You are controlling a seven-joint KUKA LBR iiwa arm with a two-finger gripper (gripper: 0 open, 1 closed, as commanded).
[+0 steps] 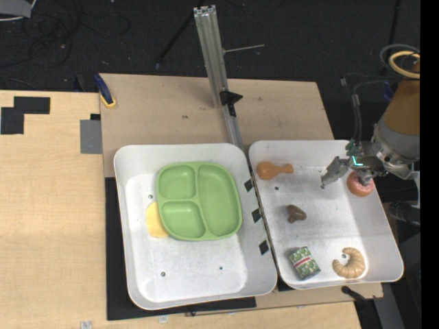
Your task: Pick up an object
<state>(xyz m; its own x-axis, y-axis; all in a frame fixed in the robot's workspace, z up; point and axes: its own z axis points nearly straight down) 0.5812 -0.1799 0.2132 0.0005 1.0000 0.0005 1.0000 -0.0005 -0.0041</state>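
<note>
the gripper [348,173] hangs with fingers apart at the right bin's [312,149] far edge, seemingly straddling a red ball [361,184] to pinch it.

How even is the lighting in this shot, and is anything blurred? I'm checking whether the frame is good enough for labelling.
Camera view: both white bins are lit evenly with only soft shadows; the floor behind is nearly black. The green plate, croissant and green packet look fairly sharp. The gripper region at the right is darker and cluttered, so its details are hard to read.
</note>
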